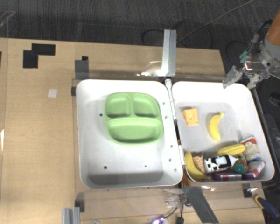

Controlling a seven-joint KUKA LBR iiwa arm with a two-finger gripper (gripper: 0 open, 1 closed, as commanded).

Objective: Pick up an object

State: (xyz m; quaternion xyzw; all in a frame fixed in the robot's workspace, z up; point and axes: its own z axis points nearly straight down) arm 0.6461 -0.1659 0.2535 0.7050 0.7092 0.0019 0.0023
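My gripper [241,77] hangs over the far right corner of the right bin [200,94], fingers spread open with nothing between them. Below it in that bin lie an orange cheese-like block [191,116] and a small yellow banana [215,126], each lying apart. Along the near edge sits a crowded pile: another banana [192,165], a yellow piece [231,149], a black-and-white cow toy [219,162], a labelled can [251,148] and a purple item [226,176]. The gripper is well clear of all of these.
The left bin [91,171] holds a green divided plate [130,117]. A metal post [169,50] rises behind the divider between the bins. Dark cables and floor lie beyond the bench at the back right.
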